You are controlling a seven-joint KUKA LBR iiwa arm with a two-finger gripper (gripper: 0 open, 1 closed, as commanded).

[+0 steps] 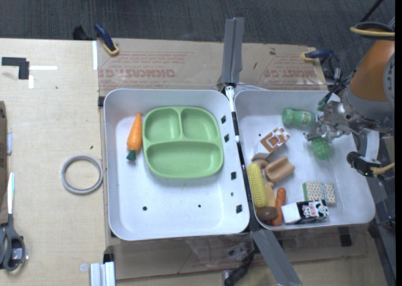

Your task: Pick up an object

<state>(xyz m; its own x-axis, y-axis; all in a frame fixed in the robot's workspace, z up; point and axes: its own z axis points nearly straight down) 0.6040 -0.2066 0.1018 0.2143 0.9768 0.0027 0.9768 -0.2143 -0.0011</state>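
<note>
A: Where is room lying open?
B: The left bin is offering bare floor below the green tray, a carrot lying beside it.
A: And the right bin?
B: It's crowding corn, hotdog and cartons along its left and near sides. The hand is hanging by the far right corner over a green object; its grip, I cannot tell.

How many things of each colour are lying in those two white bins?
Green: 3, divided plate, bottle, small item
Orange: 2, carrot, small carrot
Yellow: 1, corn
Brown or mixed: 5
Total: 11
</note>
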